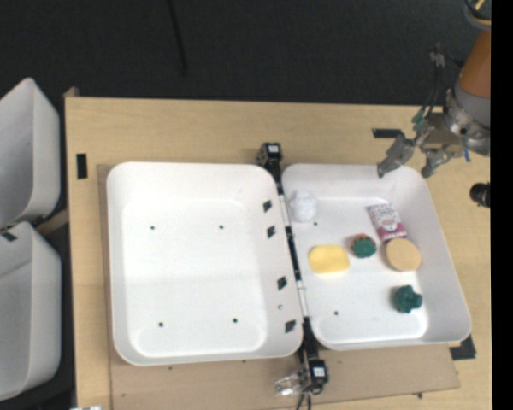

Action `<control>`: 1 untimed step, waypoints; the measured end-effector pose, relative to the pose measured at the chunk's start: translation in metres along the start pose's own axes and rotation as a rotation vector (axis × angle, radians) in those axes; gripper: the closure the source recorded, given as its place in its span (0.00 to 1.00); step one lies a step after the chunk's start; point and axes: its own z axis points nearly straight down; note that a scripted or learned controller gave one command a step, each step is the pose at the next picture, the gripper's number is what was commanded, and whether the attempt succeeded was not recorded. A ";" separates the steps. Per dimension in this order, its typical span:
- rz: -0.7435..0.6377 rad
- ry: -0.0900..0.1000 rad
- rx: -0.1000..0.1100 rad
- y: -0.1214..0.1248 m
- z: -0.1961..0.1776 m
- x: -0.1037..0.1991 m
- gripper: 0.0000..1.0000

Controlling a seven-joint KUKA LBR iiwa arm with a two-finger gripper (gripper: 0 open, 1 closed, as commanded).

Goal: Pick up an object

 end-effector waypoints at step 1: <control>0.007 0.003 0.013 -0.084 0.143 -0.028 0.00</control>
